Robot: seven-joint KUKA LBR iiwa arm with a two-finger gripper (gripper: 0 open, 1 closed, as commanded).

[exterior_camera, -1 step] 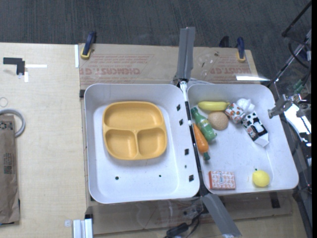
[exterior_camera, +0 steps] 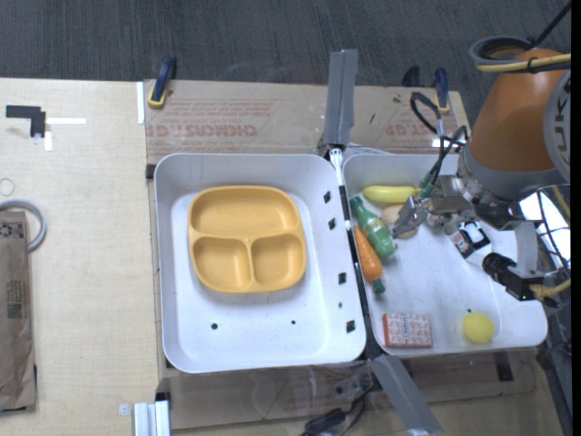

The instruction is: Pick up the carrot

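The carrot (exterior_camera: 368,254), orange with a green tip at its lower end, lies along the left wall of the right bin (exterior_camera: 508,339). A green bottle (exterior_camera: 374,229) lies slantwise just above it, touching it. My gripper (exterior_camera: 408,218) hangs over the upper middle of the right bin, just right of the green bottle and up and to the right of the carrot. Its metal fingers (exterior_camera: 405,225) point left and down, standing slightly apart with nothing between them.
A yellow banana (exterior_camera: 388,193) lies at the back of the right bin. A red-patterned box (exterior_camera: 407,330) and a yellow lemon (exterior_camera: 478,327) sit near its front. The left bin (exterior_camera: 182,334) holds a yellow divided plate (exterior_camera: 246,237).
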